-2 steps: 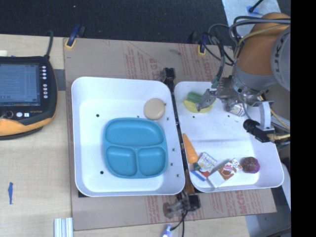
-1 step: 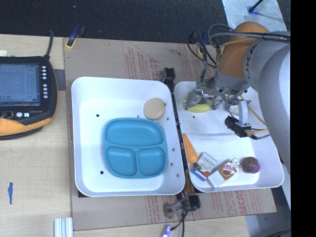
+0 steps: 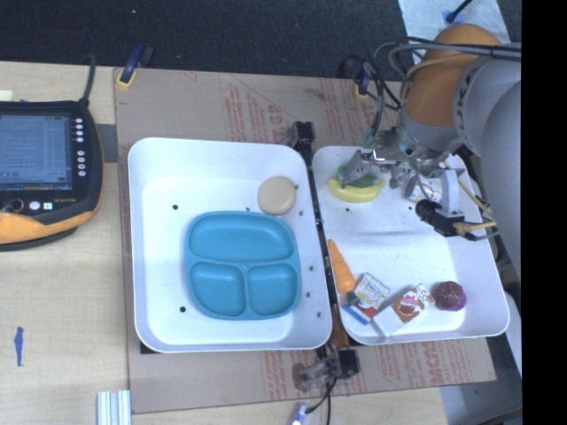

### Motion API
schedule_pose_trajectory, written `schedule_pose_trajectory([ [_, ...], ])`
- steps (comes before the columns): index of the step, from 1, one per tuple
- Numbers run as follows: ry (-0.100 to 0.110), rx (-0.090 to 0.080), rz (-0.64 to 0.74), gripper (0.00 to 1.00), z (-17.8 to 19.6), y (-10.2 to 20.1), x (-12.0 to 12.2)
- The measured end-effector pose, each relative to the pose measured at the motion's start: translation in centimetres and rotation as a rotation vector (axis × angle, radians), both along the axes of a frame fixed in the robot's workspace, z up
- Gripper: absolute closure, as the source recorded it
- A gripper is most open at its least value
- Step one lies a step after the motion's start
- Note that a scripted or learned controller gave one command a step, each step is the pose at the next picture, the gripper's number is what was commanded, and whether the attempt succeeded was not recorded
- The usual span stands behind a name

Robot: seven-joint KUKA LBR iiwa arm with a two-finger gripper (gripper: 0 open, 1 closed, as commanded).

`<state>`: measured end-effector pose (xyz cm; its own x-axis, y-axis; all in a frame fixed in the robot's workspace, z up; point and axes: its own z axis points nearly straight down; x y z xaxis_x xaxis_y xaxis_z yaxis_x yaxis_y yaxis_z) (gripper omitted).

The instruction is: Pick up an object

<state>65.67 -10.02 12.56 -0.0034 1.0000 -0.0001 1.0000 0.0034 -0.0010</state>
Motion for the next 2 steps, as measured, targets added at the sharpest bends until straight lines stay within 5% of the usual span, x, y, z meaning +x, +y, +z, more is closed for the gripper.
schedule_pose_trajectory([
  [2, 0.003, -0.001, 0.002, 0.00, -3.38, 0.79, -0.07],
])
